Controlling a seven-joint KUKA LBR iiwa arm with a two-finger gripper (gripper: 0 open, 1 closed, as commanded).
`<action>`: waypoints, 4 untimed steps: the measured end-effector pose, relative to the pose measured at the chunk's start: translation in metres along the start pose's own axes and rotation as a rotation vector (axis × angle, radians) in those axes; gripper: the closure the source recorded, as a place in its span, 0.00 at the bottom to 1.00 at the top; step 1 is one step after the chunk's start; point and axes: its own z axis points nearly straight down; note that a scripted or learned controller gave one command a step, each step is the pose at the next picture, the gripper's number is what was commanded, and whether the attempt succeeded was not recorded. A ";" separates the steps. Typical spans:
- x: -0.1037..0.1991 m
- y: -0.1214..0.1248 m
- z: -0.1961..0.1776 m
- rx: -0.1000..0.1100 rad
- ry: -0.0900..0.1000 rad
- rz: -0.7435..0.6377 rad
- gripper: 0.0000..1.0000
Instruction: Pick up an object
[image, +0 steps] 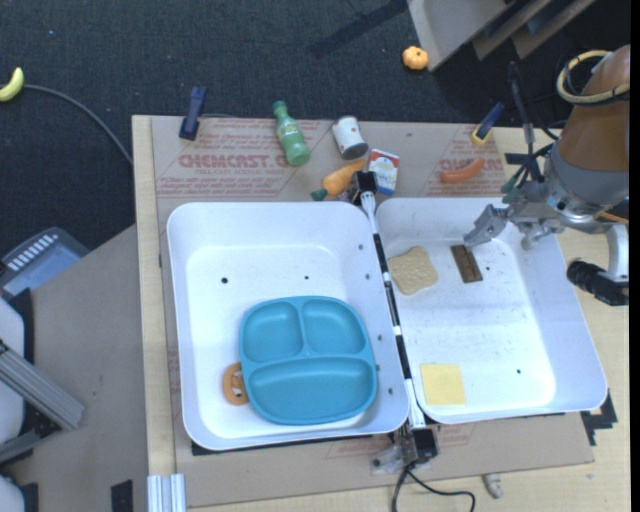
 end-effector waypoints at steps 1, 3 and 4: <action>0.001 0.013 0.105 0.003 0.001 0.000 0.00; 0.019 0.017 0.104 -0.003 -0.001 0.000 0.00; -0.018 0.057 0.106 -0.001 -0.001 0.000 0.00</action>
